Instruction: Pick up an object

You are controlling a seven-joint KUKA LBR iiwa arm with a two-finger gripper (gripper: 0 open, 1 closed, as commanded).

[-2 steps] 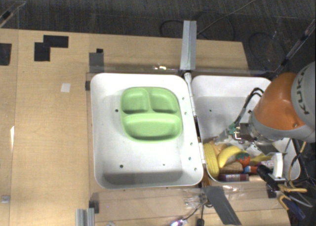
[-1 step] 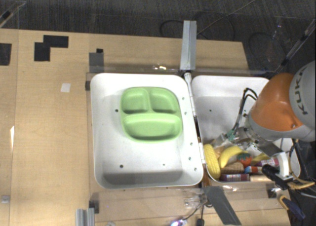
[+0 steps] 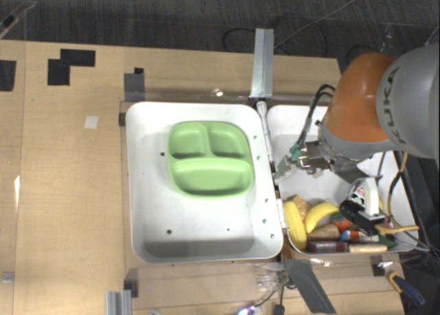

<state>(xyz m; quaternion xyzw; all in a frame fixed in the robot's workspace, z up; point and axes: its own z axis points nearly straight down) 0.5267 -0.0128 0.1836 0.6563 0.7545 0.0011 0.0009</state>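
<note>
My gripper (image 3: 304, 160) hangs over the middle of the right bin (image 3: 283, 122), under the grey wrist and its orange band. Whether anything sits between its jaws is hidden by the wrist. Below it, along the bin's near wall, lies a heap of small objects: a yellow corn cob (image 3: 295, 217), a banana (image 3: 320, 214), a dark red marker (image 3: 328, 245) and a thin wooden stick (image 3: 373, 247). The gripper stands a little above and behind this heap, apart from it.
The left bin (image 3: 148, 169) holds a green divided plate (image 3: 209, 157) near its middle. A metal post (image 3: 262, 62) rises at the far end of the wall between the bins. Wooden bench top stretches away to the left.
</note>
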